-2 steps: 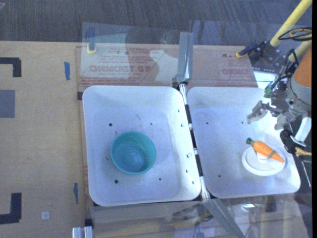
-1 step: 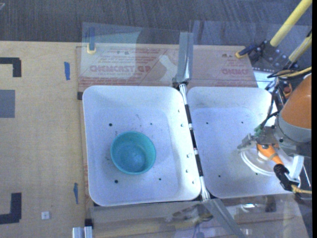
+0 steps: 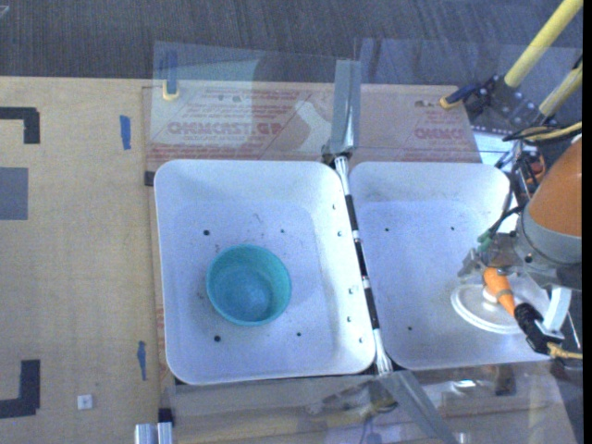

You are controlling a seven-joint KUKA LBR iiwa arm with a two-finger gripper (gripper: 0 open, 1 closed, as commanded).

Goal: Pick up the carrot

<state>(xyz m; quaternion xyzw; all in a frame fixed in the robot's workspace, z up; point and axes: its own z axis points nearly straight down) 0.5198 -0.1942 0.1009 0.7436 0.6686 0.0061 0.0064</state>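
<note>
A: Where is the carrot (image 3: 499, 283) sitting, as you're looking down?

B: You're seeing it lying in the right bin (image 3: 416, 248), near that bin's right wall, resting on what is probably a small white plate (image 3: 481, 308).

A: And the claw (image 3: 504, 265)?

B: It's hanging right over the carrot, under the orange band of the arm (image 3: 560, 211). You're not getting a clear look, so I cannot tell whether it's grasping or released.

A: Anything in the left bin (image 3: 250, 202)?

B: A teal bowl (image 3: 248, 285) is sitting upright there, well apart from the carrot.
</note>
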